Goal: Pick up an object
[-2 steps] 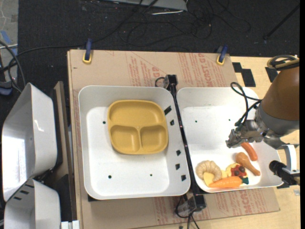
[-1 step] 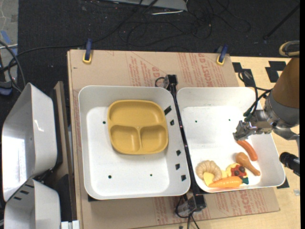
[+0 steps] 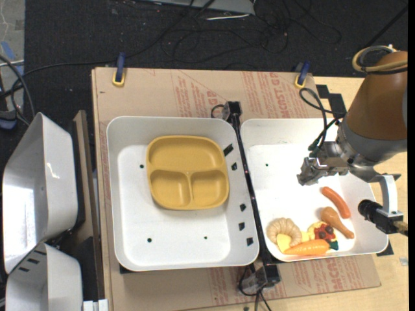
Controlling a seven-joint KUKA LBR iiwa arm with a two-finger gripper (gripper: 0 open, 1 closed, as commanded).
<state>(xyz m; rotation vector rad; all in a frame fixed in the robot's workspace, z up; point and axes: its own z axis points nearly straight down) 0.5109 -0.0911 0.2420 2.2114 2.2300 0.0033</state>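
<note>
Cardboard-topped bench (image 3: 194,89) carries two white bins; toy food is clustered in the right bin's (image 3: 272,135) near corner. Gripper (image 3: 312,172) is poised just beside the sausage (image 3: 335,201); finger state cannot be told. Risk judged: crowded pieces get nudged, nothing is grasped.

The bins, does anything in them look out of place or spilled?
Nothing looks spilled or damaged. The yellow tray lies flat in the left bin. The toy food is bunched in the near corner of the right bin, the sausage slightly apart. The gripper is above that bin.
</note>
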